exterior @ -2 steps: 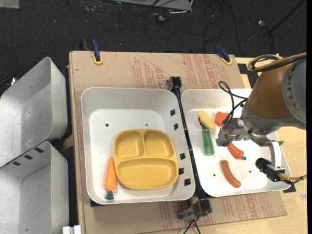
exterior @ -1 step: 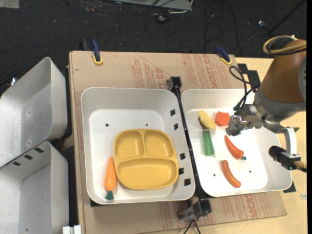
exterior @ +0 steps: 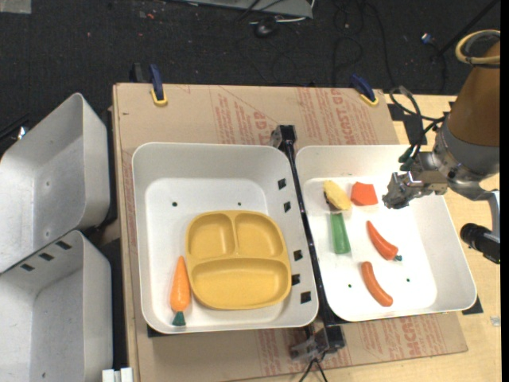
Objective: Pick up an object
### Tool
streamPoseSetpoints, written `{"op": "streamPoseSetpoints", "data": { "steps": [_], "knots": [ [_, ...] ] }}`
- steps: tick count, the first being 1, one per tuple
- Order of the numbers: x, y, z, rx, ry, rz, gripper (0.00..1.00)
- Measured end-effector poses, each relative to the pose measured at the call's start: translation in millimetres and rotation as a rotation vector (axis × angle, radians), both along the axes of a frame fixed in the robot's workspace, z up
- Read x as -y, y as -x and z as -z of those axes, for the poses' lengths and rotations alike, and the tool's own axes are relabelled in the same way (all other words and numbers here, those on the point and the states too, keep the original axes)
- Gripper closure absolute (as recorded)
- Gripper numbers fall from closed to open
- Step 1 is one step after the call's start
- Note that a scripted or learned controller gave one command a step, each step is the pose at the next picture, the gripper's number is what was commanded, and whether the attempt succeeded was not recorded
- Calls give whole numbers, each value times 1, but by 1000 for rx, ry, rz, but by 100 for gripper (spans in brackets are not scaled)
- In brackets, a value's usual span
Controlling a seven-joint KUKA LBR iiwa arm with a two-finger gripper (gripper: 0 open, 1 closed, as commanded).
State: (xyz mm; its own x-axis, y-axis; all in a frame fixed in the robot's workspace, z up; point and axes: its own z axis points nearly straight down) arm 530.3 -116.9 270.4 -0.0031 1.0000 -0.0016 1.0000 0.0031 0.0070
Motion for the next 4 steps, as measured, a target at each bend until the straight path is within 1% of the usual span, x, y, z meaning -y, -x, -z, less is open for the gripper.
{"op": "streamPoseSetpoints", "data": {
  "steps": [1, 2, 3, 4],
  "knots": [
    [-45, -28, 17, -6, -1, -4, 100],
    [-87, -55, 30, -5, -2, -4, 100],
    [-131, -72, 41, -6, -2, -4, 100],
    [-183, -90, 31, -4, -4, -4, 100]
  ]
}}
